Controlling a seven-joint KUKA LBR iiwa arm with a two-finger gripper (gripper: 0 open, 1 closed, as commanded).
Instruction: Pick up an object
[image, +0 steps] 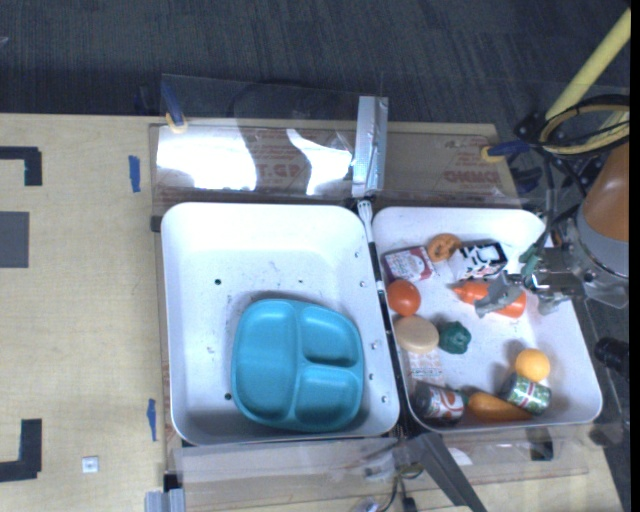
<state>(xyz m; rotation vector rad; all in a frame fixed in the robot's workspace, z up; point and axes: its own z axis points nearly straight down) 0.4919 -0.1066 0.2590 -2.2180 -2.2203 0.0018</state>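
The grey metal pincer hangs low in the right white plastic bin, above an orange-red plastic toy; whether it is apart or together, I cannot tell.

The pale wooden bench carries two white bins — left bin, right bin — side by side.

The arm is showing a rounded orange band above a grey wrist, with black cables looping behind it (one yellow among them). Its claw is looking grey, metallic and angular.
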